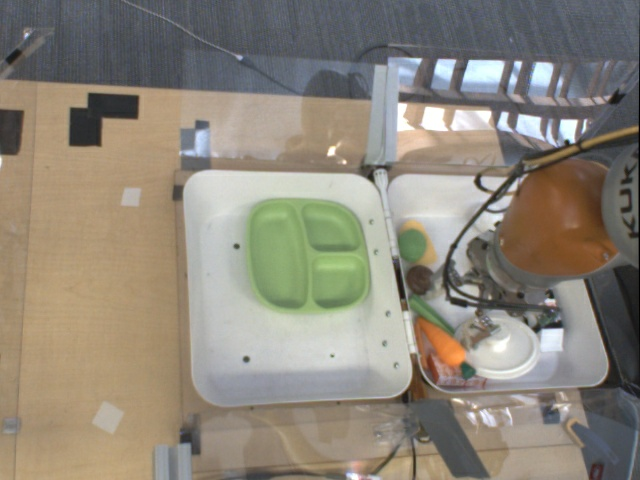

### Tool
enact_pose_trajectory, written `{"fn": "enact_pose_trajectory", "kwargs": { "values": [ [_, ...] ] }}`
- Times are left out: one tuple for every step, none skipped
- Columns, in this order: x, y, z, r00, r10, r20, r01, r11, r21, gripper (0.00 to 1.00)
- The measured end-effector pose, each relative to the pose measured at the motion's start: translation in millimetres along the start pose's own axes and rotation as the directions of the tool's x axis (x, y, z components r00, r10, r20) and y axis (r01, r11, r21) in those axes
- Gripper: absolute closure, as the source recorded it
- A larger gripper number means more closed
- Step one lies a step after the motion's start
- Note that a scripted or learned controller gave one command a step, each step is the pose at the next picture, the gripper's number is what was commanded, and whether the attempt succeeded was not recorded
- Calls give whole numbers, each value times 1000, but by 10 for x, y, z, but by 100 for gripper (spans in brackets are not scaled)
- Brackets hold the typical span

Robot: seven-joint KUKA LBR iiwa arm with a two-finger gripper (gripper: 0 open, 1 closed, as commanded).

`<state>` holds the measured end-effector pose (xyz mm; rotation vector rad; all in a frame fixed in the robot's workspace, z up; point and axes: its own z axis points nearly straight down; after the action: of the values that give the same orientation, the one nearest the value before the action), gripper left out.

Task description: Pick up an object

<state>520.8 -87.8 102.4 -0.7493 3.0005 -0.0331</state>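
The arm's hand [497, 320] hangs over the right bin [590, 363]; I cannot tell its state. The carrot [443, 345] looks light, stiff, best pinched mid-body.

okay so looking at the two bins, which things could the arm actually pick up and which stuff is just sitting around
Could be picked up, all in the right bin:
- carrot
- green-and-yellow piece
- small dark brown piece
- white round dish

Just lying about:
- green divided plate in the left bin
- black markers on the bench
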Motion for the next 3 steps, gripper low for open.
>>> {"fn": "enact_pose_trajectory", "kwargs": {
  "values": [
    [-672, -513, 116, 993, 120, -23, -120, 993, -15, 0],
    [-700, -537, -35, 993, 120, -19, -120, 993, -10, 100],
    [-575, -982, -523, 953, -301, -21, 300, 953, -33, 100]
  ]
}}
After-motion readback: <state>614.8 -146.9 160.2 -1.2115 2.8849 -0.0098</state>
